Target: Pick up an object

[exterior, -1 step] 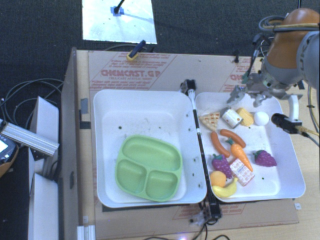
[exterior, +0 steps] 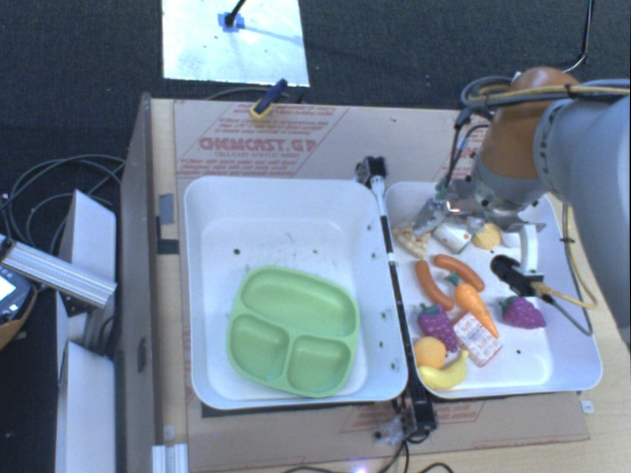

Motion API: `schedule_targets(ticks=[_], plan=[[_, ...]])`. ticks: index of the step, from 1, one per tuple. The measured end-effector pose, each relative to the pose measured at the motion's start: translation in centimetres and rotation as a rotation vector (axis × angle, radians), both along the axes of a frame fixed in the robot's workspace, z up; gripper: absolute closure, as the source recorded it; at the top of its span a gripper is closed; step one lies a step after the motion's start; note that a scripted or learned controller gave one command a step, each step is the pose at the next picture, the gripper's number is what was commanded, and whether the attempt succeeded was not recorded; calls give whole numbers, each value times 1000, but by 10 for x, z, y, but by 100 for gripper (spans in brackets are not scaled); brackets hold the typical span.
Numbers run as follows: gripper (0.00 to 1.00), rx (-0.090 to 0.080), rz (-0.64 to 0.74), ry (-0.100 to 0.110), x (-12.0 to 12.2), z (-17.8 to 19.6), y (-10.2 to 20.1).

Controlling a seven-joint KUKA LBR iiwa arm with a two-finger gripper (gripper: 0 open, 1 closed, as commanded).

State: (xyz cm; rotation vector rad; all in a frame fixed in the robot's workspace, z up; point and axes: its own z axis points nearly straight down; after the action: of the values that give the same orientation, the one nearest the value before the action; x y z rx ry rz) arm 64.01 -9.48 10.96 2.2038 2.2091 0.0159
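Over the right bin (exterior: 577, 368) my gripper (exterior: 441, 215) hangs low at the far-left corner; can't tell if it's clenched or released, can't tell if it's got anything. Just right of it: small white can (exterior: 453, 235), yellow bit (exterior: 485, 236). Nearer the camera from it: two sausages (exterior: 434, 285), carrot (exterior: 476, 308), grapes (exterior: 438, 325), banana (exterior: 446, 372). Well to its left, green tray (exterior: 293, 330) in the left bin (exterior: 217, 225).

bins 2 (exterior: 197, 264) | green tray 1 (exterior: 294, 331) | sausages 2 (exterior: 458, 271) | carrot 1 (exterior: 475, 310) | grape bunches 2 (exterior: 523, 312)
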Motion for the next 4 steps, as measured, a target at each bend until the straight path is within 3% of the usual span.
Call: schedule_targets(ticks=[1,2,3,4], plan=[[0,1,3,-9,-22,-6,6],[0,7,-1,20,-72,-25,8],[0,7,1,19,-7,-25,-2],[0,7,-2,21,-64,-25,-16]])
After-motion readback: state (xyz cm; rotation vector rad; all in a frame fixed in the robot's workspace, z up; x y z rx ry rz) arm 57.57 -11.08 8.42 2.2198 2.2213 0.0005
